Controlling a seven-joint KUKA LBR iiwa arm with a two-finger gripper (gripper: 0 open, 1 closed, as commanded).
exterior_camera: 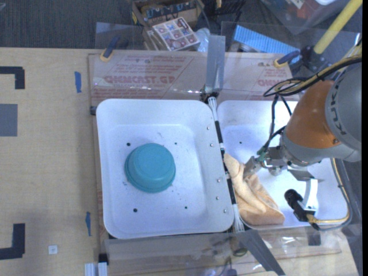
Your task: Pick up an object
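I note teal bowl (150, 167) inverted in left bin (109, 119), gripper (253, 167) touching tan cloth (253, 194) in right bin (241, 117), pincer state unclear, panel (146, 76) lettering illegible.

Robotics lab. My grey-and-orange arm (313, 122) reaches over a wooden worktop (46, 154) carrying two white bins (115, 119), blue tape marks (77, 81), loose cables (276, 105), and cluttered boxes (167, 16) behind.

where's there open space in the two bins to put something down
Left bin: bare floor all around the teal bowl, widest along its top and right sides. Right bin: crowded, with the tan cloth on its left side and the gripper above it; its top-left corner is bare.
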